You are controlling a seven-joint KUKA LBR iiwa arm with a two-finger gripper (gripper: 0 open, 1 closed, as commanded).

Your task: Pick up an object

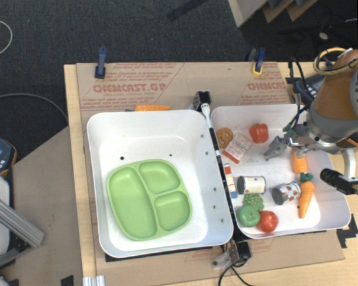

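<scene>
Two glossy white bins: the left bin cradles a smooth green divided plate, the right bin holds plastic food — carrot by its right edge, red tomato (front edge). Gripper hovers mid-bin, grip unreadable.

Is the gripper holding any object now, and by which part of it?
Nothing is held. The gripper hangs open above bare floor of the right bin, beside the red pepper.
</scene>
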